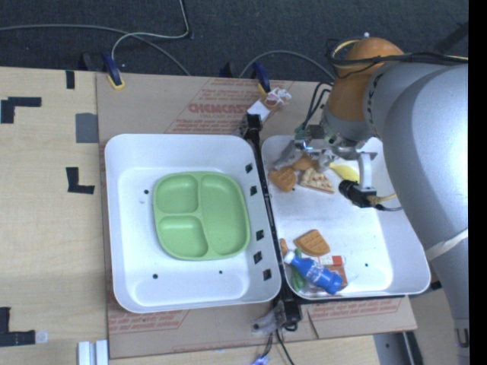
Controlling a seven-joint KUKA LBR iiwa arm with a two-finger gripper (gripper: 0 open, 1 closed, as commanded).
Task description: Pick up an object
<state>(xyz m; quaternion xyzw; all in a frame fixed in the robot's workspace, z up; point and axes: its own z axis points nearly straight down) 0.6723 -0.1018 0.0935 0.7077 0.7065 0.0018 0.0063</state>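
Note:
My gripper (310,157) is low in the far part of the right bin (380,238), below the orange wrist band. Right under and beside it lie a brown bread-like piece (283,179), a tan cracker slice (316,180) and a yellow banana-like piece (345,172). Whether it touches any of them is unclear. Nearer the front of the same bin are an orange cookie-like piece (312,242), a blue bottle (317,274) and a small red and white packet (334,262).
The left bin (125,204) holds a green divided plate (202,214). The divider wall (262,204) between the bins runs close to the gripper's left. The bulky grey arm (426,143) covers the right bin's right side. Cables lie behind the bins.

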